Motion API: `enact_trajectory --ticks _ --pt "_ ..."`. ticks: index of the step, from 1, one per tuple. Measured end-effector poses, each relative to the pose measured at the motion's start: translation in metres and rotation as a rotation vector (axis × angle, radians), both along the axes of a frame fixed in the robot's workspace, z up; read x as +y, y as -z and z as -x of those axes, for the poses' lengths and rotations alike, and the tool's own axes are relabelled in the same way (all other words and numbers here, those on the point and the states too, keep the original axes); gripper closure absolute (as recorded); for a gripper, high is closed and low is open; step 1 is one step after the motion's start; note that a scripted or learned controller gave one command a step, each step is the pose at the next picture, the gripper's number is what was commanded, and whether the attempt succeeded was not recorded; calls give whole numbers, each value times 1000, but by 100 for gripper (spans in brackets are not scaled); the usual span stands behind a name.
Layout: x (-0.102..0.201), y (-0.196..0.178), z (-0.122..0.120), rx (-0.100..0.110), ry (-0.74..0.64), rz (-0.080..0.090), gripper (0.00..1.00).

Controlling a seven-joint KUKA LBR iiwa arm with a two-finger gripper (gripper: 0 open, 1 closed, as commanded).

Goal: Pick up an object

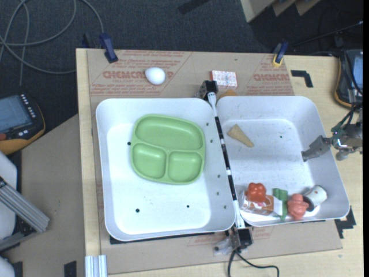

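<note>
Gripper (316, 149) sits at the right edge of the frame, over the right bin's (271, 111) rim; whether its fingers are apart or together I cannot tell. Toys cluster at that bin's lower right: perhaps a tomato (256, 190). A wedge (240, 135) lies upper left. Green divided plate (168, 149) fills the left bin (115, 172).

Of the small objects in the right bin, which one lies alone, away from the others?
The tan wedge lies alone in the upper left part of the right bin. The red, green, pink and white pieces crowd along its lower edge.
</note>
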State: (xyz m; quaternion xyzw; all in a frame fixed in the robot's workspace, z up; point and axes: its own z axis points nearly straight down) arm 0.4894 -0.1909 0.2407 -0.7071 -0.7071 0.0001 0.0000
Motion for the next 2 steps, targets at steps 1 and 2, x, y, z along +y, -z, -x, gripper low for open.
enact_trajectory --ticks 1,2 --pt "87 69 -16 2 -1 -1 0" --pt "98 129 11 2 1 -1 0"
